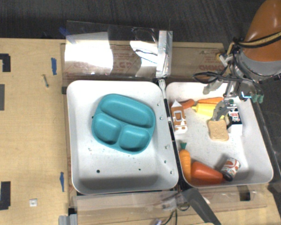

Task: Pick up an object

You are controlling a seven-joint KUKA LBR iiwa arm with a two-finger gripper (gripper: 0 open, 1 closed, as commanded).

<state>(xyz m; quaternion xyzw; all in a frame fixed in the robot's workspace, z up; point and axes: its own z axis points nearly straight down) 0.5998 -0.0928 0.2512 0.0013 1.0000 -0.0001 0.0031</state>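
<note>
The tool (221,112) hangs low in the right-hand white bin (261,139), its fingers closed narrowly on the top edge of a tan, toast-like slice (218,130). Just beside it lies a yellow-and-orange block (205,107); well below, a red-orange pepper (205,172). Far to its left, a teal divided plastic plate (123,122) sits in the neighbouring bin (79,125).

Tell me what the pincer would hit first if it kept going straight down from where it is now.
Most likely the tan bread-like slice in the right bin; the pincer hangs right above it, though the gap between them is unclear from this angle.
</note>
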